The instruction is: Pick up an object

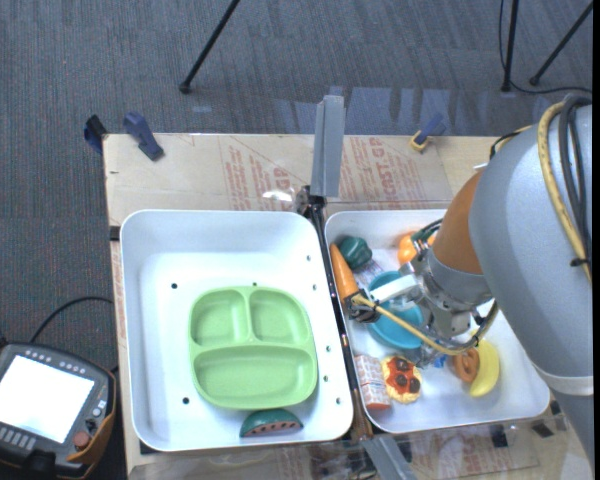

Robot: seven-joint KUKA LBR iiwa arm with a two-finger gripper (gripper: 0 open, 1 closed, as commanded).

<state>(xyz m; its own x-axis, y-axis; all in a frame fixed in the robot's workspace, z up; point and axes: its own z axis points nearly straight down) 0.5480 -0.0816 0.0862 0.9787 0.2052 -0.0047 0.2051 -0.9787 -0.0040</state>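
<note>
The right bin [520,403] holds several toy foods: an orange carrot [342,271] along its left wall, a dark teal piece [355,251], a blue bowl [392,325], a pizza slice [402,378], a yellow banana [486,369] and a brown round piece [464,365]. My gripper [437,336] is low in this bin, at the right side of the blue bowl and just above the pizza slice. The grey wrist and orange band hide the bin's middle and right. I see nothing clearly held.
The left bin [160,268] holds a green divided plate [252,360] and a watermelon slice [271,424] at its front wall. A small red and white packet [372,382] lies by the divider. A grey post [328,153] stands behind the bins.
</note>
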